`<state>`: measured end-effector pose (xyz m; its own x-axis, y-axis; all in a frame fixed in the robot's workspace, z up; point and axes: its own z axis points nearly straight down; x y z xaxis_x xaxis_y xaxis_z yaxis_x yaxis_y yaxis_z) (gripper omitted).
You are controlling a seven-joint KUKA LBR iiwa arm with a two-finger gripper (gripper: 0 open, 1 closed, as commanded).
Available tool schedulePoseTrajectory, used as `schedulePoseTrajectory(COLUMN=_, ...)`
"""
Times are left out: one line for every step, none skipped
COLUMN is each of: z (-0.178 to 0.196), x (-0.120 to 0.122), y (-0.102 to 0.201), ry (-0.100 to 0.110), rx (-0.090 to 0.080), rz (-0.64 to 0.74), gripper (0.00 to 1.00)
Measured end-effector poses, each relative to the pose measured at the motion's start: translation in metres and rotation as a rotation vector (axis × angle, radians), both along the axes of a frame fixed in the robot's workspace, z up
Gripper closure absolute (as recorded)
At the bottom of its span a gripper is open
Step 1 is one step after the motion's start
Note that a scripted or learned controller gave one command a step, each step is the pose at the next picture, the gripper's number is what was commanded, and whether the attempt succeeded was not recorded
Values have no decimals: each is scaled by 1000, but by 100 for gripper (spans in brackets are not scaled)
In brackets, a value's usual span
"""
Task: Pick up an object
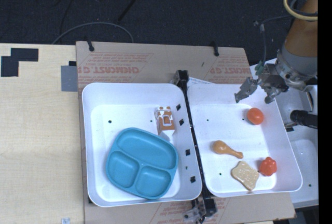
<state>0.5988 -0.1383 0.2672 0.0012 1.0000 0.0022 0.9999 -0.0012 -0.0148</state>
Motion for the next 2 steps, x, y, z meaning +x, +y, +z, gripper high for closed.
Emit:
schedulePoseTrajectory(z=7, x=2, y=0, ry=-12, rx=-2, rz=2, gripper=0)
schedulePoseTrajectory(z=-52, x=2, y=9, ry=-7, rx=-1, rz=0, gripper=0)
